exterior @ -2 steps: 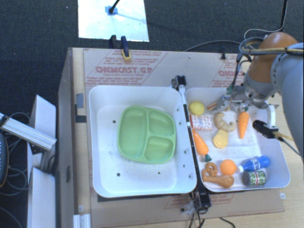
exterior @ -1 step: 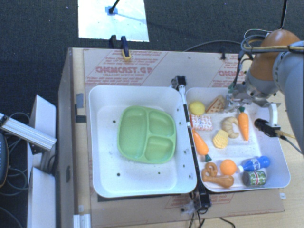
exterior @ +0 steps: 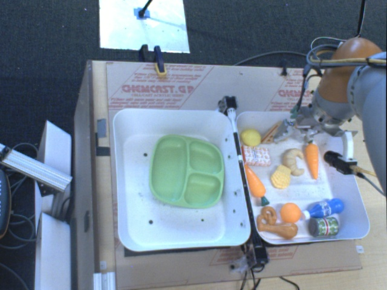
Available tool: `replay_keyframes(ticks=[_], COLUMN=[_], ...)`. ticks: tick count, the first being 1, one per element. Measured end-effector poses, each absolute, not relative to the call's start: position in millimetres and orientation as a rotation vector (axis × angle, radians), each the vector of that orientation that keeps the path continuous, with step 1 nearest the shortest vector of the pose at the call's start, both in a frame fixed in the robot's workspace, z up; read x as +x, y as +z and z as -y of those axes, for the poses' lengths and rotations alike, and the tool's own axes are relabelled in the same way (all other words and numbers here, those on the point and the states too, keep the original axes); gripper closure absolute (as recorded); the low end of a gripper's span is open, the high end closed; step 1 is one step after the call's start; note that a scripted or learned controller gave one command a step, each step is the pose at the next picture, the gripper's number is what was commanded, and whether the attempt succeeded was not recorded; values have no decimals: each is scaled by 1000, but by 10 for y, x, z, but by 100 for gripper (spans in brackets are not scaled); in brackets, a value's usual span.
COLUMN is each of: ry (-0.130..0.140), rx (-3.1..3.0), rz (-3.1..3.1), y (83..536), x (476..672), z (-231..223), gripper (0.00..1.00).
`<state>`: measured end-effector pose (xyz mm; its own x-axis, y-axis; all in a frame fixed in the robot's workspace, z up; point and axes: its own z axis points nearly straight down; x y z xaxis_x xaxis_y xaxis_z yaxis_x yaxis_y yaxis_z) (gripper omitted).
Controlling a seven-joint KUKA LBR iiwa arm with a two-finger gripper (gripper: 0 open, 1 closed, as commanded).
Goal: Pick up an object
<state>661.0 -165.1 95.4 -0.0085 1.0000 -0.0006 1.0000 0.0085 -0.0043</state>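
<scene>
Gripper (exterior: 300, 127) sits at upper right of frame over the right bin (exterior: 357, 222); can't tell its state. Carrot (exterior: 311, 159) lies just below it, beside the croissant (exterior: 294, 160).

Before me: two bins (exterior: 181, 237) of smooth white plastic; a green divided plate (exterior: 186, 171), matt plastic; toy foods, among them a glossy plastic carrot (exterior: 312, 160); bench sheet (exterior: 181, 86), printed paper film; my arm (exterior: 363, 86), matt grey shell with a glossy orange band.
</scene>
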Motion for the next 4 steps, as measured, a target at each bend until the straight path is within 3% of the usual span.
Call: replay_keyframes(ticks=[1,2,3,4], ry=[-1,10,-2,-3], rx=[-2220,-2208,-2220,-2223], rz=[2224,2221,2226,2227], y=[842,837,941,1838], x=[6285,6667,6303,6192], z=[1614,1816,1863,1843], gripper=[0,0,0,0])
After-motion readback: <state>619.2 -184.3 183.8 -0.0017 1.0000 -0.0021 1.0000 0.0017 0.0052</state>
